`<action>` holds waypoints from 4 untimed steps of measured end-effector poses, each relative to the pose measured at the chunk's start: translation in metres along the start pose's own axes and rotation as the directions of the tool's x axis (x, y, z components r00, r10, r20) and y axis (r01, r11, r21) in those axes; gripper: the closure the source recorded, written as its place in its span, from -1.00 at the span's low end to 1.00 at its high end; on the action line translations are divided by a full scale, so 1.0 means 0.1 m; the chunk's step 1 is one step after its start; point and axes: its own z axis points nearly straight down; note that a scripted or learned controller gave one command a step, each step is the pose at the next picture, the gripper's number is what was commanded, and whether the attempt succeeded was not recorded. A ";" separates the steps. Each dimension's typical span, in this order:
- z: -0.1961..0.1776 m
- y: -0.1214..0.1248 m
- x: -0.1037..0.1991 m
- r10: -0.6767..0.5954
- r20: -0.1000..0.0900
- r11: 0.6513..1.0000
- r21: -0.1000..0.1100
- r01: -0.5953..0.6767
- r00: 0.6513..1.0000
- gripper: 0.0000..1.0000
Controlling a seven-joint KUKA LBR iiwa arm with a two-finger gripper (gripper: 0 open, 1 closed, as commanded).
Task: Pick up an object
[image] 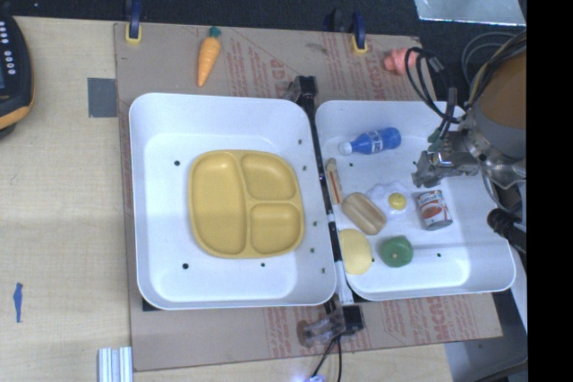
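My pale wooden counter carries a brown cardboard sheet; on that sit two shallow white bins, side by side, and an orange toy carrot at upper centre.

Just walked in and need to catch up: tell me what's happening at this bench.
The arm's gripper hangs over the right bin, above a small can, with nothing visibly held. A blue bottle, bun, lemon and green fruit lie there too. The left bin holds a yellow tray.

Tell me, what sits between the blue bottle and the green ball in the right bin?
In the camera view, a small yellow piece lies between the blue bottle and the green ball.
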 end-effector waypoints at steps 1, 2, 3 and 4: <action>0.04 0.00 -0.03 0.004 0.001 1.000 0.003 -0.004 1.000 -1.00; 0.90 -0.12 -0.75 0.009 0.003 1.000 0.010 -0.009 1.000 -1.00; 1.04 0.17 -0.49 0.001 0.005 1.000 -0.002 -0.001 1.000 -1.00; 0.93 0.17 -0.50 0.001 0.005 1.000 -0.002 -0.001 1.000 1.00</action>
